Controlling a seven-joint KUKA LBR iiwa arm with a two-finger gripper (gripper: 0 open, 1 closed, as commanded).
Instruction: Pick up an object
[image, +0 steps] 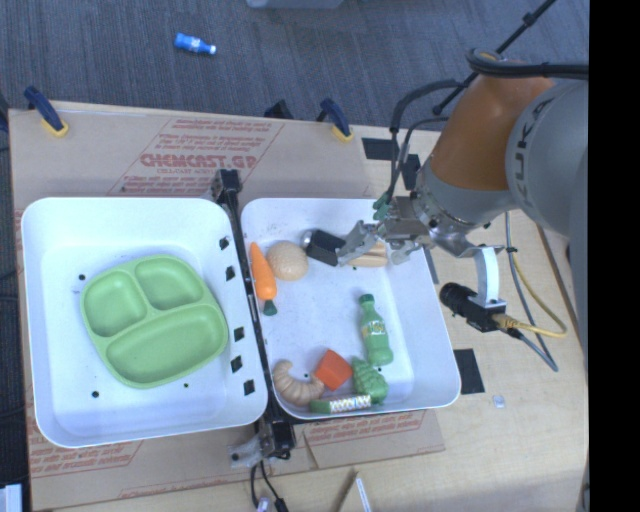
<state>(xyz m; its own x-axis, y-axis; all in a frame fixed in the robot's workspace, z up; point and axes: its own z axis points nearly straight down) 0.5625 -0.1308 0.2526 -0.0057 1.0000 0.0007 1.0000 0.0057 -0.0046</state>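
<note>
right bin (425, 300), contents: carrot (263, 273) along the left wall, orange with a green tip toward the near side; pale round bun (288, 260) just beside it; black block (322, 246) next to the bun, toward the far wall; tan stick-shaped item (372, 259) lying directly under the claw, partly covered by it; green bottle (376, 329) with a white label, lying lengthwise near the right wall; red-orange wedge (333, 369), curled tan croissant-like piece (293, 383), green leafy lump (369, 381) and a silver-banded green tube (343, 404) clustered at the near wall.

claw (378, 247): low over the far part of the right bin, between the black block and the right wall; its two light fingers stand apart with nothing between them, the tan item beneath, contact not discernible.

arm (500, 130): grey with orange band, entering from the right.

left bin (50, 300): one green divided plate (155, 318), three compartments.

bench (120, 150): cardboard sheet, blue clamps at the far edge.
</note>
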